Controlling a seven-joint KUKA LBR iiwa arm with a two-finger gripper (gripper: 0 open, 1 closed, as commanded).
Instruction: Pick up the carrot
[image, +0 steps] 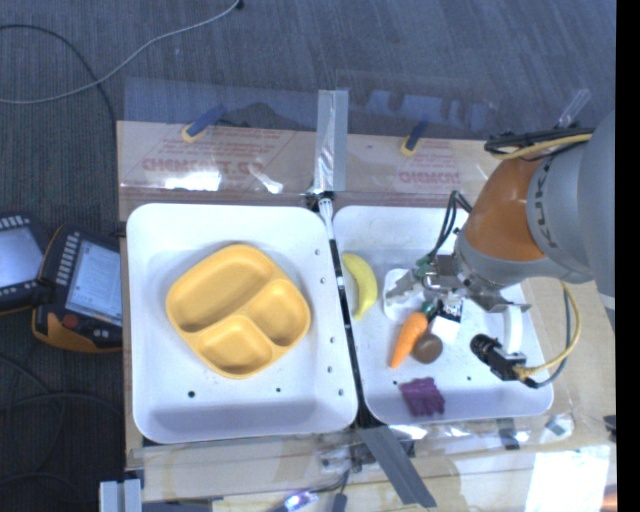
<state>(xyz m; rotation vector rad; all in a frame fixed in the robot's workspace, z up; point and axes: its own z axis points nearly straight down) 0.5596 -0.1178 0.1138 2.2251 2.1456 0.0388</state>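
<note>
Purple object (423, 396) lies at the right bin's (385, 405) front, nearest the camera. Just behind it the carrot (406, 338) rests on the bin floor, long axis slanted, thick end up-right under the tool (437, 296), tip toward the front-left. How wide the tool stands cannot be told. A brown ball (428, 348) touches the carrot; a banana (361, 283) lies left.

- Two bins (150, 330): smooth white plastic, faintly glossy.
- Divided plate (238, 308): yellow plastic, smooth, with a soft sheen.
- Carrot (406, 338) and banana (362, 283): smooth, slightly shiny plastic-like skins.
- Purple item (423, 396): matt, knobbly surface.
- Arm (560, 210): smooth grey casing, glossy orange band.
- Floor (80, 130): dark, ribbed carpet is seen.
</note>
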